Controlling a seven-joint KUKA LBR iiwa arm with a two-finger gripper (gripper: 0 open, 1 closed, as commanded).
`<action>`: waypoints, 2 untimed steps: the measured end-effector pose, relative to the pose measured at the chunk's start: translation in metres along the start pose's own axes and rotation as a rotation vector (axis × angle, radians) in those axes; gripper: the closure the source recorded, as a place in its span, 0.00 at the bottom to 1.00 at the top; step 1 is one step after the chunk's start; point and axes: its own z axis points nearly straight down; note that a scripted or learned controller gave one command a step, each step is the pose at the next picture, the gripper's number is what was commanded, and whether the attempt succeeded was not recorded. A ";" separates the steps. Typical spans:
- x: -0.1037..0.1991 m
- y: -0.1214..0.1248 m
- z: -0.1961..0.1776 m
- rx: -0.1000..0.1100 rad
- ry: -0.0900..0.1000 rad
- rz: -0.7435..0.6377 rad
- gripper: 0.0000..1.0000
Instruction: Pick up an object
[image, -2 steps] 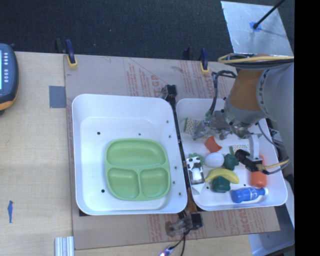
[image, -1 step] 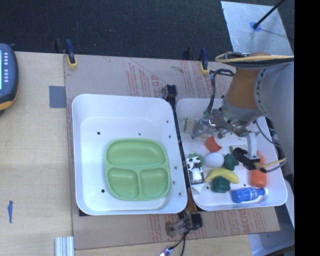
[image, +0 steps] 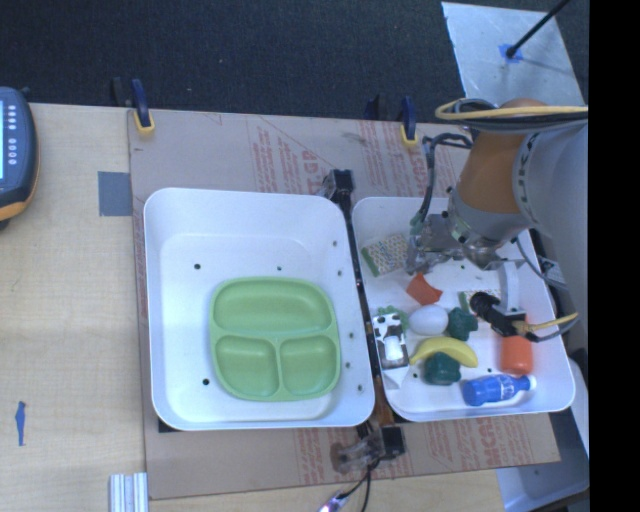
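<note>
You can't tell how the jaws stand; the gripper (image: 437, 255) hangs over the right bin's (image: 560, 395) far end, just above an orange block (image: 424, 290). Near it lie a smooth white egg (image: 429, 320), a curved yellow banana (image: 445, 350), a dark green lump (image: 440, 372) and a blue bottle (image: 494, 389). The left bin (image: 175, 300) holds a glossy green three-part plate (image: 274, 338). Both bins sit on printed cardboard (image: 240, 150) over a pale wooden bench (image: 60, 330).

We see two smooth, glossy white plastic bins (image: 160, 300) on a matt, wood-look worktop (image: 60, 330) under printed cardboard (image: 250, 150). At nine o'clock, the green divided plate (image: 273, 338) looks like matt plastic.
</note>
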 end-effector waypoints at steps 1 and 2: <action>0.008 0.041 0.011 -0.001 0.001 0.003 1.00; -0.032 -0.002 -0.076 -0.004 -0.001 0.009 1.00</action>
